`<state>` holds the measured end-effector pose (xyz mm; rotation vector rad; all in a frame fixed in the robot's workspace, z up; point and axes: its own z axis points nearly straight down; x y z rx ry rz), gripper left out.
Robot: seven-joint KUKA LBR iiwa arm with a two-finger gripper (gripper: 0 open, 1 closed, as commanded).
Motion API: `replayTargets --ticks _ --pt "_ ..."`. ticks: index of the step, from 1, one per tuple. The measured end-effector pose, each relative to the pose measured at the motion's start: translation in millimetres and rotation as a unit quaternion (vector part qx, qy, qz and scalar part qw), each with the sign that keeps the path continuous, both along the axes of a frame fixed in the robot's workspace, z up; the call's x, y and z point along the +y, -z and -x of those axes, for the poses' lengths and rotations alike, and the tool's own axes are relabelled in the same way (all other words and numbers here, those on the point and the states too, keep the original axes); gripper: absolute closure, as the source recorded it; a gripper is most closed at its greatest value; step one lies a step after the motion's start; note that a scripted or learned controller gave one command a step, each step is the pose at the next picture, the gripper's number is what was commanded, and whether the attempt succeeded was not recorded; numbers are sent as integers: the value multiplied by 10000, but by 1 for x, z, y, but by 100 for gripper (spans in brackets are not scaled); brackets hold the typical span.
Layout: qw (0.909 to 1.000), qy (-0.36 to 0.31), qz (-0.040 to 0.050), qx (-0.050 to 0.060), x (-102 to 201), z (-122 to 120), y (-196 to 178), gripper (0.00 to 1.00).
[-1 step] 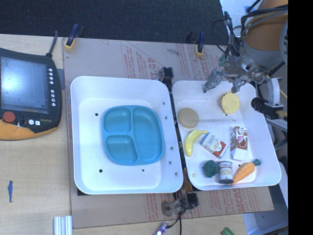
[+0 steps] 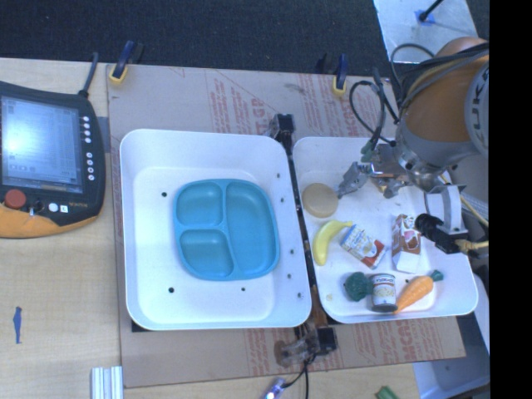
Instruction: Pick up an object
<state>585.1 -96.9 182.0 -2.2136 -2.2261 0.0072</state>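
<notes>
Gripper point(image 2: 359, 177) sits low over right bin point(image 2: 453, 310), far-left corner, just beside the tan disc point(image 2: 319, 199); can't tell jaw state, too small/blurred. Nothing visibly held. Risk: descent clips disc edge or bin wall, nudges it w/o grasp. Banana point(image 2: 326, 238), snack pack point(image 2: 362, 245), carrot point(image 2: 414, 292) sit toward near edge. Wrist hides part of far-right corner.

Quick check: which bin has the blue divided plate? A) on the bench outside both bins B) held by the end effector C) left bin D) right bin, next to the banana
C: the blue three-compartment plastic plate lies flat in the left shallow white bin, while the yellow toy banana and the other small items lie in the right shallow white bin.
</notes>
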Motion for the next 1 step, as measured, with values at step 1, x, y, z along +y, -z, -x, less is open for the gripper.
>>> replayTargets --ticks 1 --pt "10000 2 -2 -4 -6 54 -5 0"
